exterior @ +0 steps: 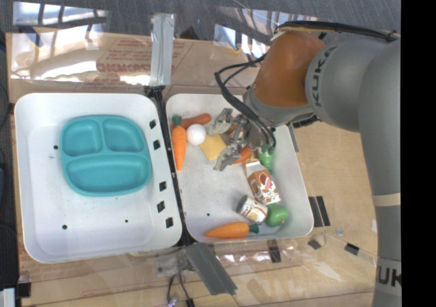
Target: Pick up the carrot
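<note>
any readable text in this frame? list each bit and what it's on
"KUKA": grey arm, beside the orange band.
"KU": lower arm section, cut off by the frame edge.
Red print on the cardboard sheet behind the bins: too blurred to read.
Label on the small carton in the right bin: too small to read.

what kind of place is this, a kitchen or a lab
Most likely a robotics lab bench, not a kitchen: a KUKA arm reaches over two white bins taped onto cardboard, the right one holding toy food such as a carrot, the left a teal divided plate.
</note>
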Motion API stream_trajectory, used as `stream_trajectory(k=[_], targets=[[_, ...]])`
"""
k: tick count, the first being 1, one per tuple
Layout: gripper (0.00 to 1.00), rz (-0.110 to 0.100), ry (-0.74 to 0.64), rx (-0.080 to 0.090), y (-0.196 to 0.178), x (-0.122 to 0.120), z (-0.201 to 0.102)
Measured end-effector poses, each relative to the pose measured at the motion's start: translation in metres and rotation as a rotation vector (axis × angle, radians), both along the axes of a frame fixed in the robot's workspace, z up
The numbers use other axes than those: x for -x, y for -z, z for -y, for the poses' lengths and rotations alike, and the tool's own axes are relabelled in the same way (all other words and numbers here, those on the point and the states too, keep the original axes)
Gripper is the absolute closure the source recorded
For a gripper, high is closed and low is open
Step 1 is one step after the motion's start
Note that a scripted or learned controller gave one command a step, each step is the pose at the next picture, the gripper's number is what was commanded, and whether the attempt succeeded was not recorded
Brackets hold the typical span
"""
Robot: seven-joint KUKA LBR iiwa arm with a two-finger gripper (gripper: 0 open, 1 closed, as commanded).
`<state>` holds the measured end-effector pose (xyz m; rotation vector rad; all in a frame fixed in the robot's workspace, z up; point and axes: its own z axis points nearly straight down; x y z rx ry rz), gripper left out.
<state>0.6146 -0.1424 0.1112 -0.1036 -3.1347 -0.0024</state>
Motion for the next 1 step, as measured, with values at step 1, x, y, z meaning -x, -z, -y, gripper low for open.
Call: stream_trajectory(k=[1], targets=[[1.0,0.007,-0.003,0.001,-0.0136,-0.0026,-0.0002]])
